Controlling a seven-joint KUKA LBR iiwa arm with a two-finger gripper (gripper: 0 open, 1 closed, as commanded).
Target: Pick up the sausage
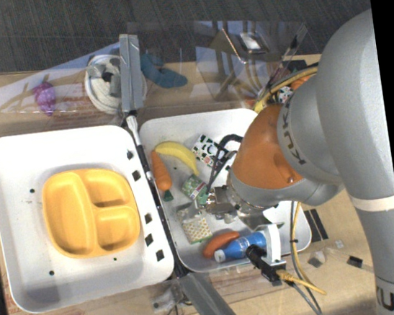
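Orange-banded arm [284,155] reaches over the right bin [151,134]; hand [218,205] sits low among the clutter at bin centre, cannot tell if it is apart or together, nor whether it grips anything. Sausage [220,244], smooth reddish-orange cylinder, lies at the bin's near edge, touching a blue-and-white bottle [249,245]. Near the hand: curved yellow banana [176,155], tapered carrot [161,173], a woven pale square [197,228], a green printed packet [194,188]. Left bin [26,286] holds a glossy yellow tray [90,210] with three compartments.
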